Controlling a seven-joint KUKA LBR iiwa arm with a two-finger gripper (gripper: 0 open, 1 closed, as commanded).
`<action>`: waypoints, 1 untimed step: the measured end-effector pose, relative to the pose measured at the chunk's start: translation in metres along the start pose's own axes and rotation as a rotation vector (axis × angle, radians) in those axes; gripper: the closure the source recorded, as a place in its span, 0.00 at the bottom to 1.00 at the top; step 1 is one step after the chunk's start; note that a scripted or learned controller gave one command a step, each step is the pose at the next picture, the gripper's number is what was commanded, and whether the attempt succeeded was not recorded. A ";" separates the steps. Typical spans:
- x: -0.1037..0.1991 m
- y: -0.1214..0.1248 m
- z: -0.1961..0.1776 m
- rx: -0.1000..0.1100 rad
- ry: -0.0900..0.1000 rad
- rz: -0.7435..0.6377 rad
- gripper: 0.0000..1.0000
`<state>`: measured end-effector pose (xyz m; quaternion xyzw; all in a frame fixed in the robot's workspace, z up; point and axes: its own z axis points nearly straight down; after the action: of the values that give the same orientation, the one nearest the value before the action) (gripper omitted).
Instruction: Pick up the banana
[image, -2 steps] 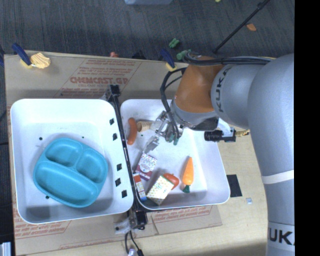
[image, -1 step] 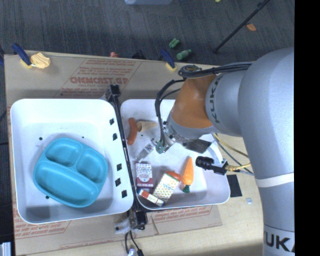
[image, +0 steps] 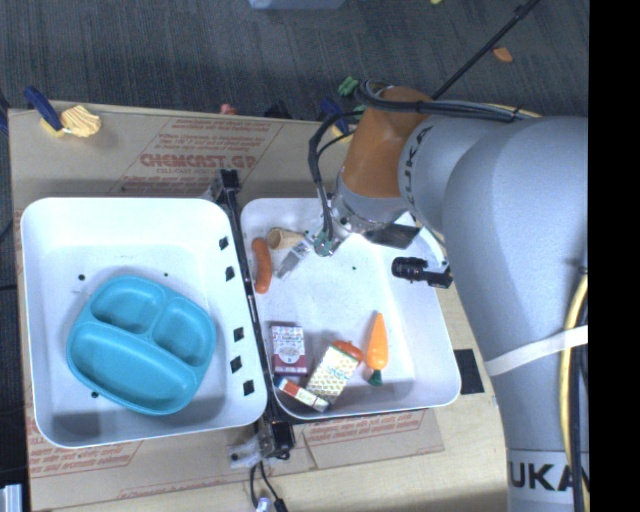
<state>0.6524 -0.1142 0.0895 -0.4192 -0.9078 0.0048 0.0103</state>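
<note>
My gripper (image: 305, 252) hangs low over the far left part of the right bin (image: 420, 320), below the orange wrist band. Just to its left a pale tan, rounded piece (image: 282, 238) lies near the bin's far wall. It is partly covered by the gripper, and I cannot tell whether it is the banana. An orange-brown sausage (image: 262, 265) lies along the bin's left wall, beside the gripper. I see nothing held in the gripper.
In the near part of the right bin lie a carrot (image: 377, 345), a red box (image: 288, 348), a patterned carton (image: 333, 372) and a small packet (image: 300, 395). The left bin (image: 60, 230) holds a blue divided plate (image: 140, 345). A yellow item (image: 80, 122) sits on the cardboard at far left.
</note>
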 end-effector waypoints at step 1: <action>0.013 0.006 -0.002 -0.016 -0.007 0.472 0.00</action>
<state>0.6484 -0.1001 0.0914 -0.6200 -0.7846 0.0014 0.0022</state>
